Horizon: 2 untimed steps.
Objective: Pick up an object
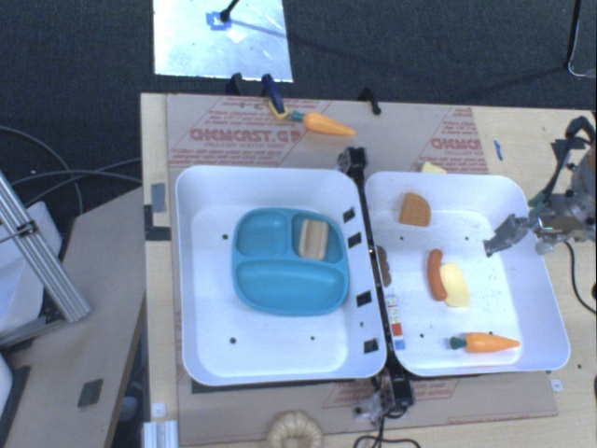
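Overhead, camera view, places given from the right bin:
Right bin: white, shallow, set on the worktop, touching the left bin along its left wall.
Hand: over the bin's right part, just inside its right wall, reaching in from the right; grey fingers pointing left and down; open or closed cannot be told; nothing seen between the fingers.
Sausage: near the bin's middle, lying lengthwise, red-orange.
Yellow piece: touching the sausage's right side, near the bin's middle.
Bread slice: in the bin's upper left part, well apart from the hand.
Carrot: along the bin's lower wall, tip pointing right, green end to the left.
Second carrot: outside, beyond the bin's upper left corner, on the cardboard sheet.
Blue plate: in the left bin, left of the right bin, three compartments.
Tan block: in the plate's upper right compartment.
Small yellow bit: just outside the right bin's upper wall.
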Motion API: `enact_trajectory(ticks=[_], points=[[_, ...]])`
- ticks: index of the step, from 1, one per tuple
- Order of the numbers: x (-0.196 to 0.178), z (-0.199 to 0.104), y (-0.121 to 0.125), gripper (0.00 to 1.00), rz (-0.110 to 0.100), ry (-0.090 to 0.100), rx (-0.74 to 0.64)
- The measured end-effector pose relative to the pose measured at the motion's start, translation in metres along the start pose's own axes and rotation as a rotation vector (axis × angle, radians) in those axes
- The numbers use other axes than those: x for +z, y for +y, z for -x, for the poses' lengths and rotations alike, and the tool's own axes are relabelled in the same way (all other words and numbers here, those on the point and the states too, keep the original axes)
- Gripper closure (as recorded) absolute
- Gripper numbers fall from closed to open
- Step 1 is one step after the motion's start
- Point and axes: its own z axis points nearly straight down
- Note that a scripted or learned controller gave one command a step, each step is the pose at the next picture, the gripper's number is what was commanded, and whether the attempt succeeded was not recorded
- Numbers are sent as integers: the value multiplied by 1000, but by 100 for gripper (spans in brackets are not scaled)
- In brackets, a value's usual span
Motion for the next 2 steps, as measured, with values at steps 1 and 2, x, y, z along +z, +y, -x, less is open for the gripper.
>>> enact_trajectory(ticks=[1, 2], points=[[49, 9, 5, 0, -3, 0, 2], [110, 9, -3, 0, -6, 2, 2]])
